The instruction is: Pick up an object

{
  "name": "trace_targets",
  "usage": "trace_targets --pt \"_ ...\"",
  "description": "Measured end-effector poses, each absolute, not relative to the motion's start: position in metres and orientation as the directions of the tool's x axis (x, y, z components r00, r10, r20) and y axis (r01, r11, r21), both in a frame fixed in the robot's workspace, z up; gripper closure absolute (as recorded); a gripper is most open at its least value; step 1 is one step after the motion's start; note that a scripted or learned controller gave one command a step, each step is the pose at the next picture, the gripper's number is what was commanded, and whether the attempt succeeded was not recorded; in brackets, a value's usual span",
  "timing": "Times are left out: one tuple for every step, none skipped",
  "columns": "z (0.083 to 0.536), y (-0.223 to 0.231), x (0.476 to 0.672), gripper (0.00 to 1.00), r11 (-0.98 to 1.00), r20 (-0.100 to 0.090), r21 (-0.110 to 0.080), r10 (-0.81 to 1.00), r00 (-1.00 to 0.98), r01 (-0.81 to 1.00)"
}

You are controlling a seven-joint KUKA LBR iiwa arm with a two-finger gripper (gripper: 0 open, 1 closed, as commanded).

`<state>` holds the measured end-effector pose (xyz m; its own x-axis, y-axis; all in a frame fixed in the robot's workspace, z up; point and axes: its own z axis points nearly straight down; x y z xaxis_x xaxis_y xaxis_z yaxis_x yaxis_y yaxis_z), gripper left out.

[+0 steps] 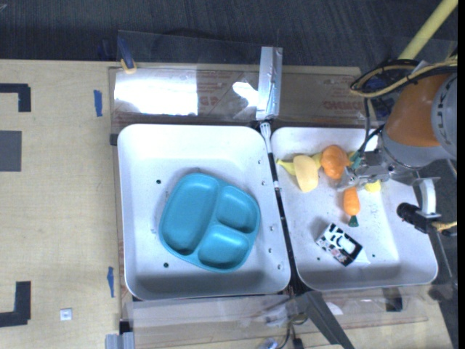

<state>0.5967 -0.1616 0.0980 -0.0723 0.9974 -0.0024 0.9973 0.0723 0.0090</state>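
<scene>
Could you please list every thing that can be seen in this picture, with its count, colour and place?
bins: two, white, side by side on the bench
divided plate: one, blue, left bin
pear-like toy: one, yellow, right bin, upper left
round fruit toy: one, orange, right of the yellow toy
carrot toy: one, orange with green tip, middle of right bin
small card: one, black and white, lower part of right bin
arm: one, grey with orange band, right side
gripper: one, grey, over right bin beside the orange fruit toy

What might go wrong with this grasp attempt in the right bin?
The gripper sits among crowded items: the orange fruit, the yellow piece and the small carrot. It may nudge neighbours or pinch two. Rounded shapes could slip out. The right bin wall is close, limiting approach.
</scene>
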Motion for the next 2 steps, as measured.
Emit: trace_targets --pt "0.087 -0.123 0.594 1.00 0.147 -0.001 0.003 0.989 -0.147 0.989" --pt "0.188 -0.086 0.565 1.00 0.085 -0.001 0.008 0.996 -0.085 0.996"
